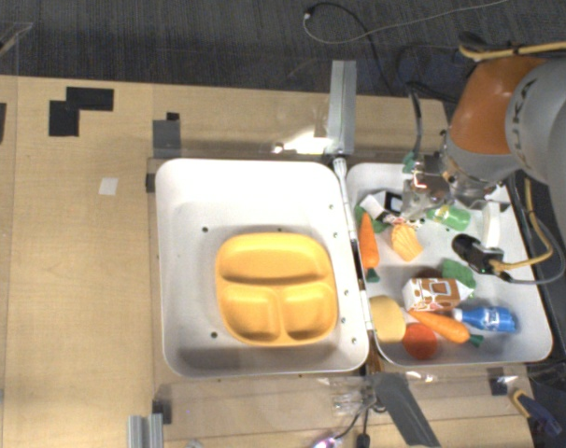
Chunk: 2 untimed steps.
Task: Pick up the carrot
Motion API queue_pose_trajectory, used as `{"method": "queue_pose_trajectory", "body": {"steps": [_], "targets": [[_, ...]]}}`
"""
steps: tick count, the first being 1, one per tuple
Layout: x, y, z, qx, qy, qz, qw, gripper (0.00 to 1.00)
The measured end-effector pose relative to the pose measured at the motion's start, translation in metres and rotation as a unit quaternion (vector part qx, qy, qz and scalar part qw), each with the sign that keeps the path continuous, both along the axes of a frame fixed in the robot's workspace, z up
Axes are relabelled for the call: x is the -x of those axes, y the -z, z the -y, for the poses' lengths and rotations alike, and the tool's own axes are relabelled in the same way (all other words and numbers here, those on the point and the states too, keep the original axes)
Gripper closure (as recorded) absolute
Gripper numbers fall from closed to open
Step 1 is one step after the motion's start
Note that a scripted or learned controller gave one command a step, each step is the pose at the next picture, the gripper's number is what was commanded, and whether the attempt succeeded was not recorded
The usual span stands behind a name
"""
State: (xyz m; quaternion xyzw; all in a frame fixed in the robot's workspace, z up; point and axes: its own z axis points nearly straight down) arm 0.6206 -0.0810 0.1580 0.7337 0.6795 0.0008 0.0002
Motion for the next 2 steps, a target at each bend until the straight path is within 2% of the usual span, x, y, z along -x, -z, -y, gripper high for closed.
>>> {"method": "queue_pose_trajectory", "body": {"steps": [1,2], "targets": [[0.057,-0.027,-0.060,-0.0001,-0.087,0.000,0.9962,1.00],[0.115,-0.054,-0.081,-0.0004,-0.031,0.000,0.9995,1.00]]}}
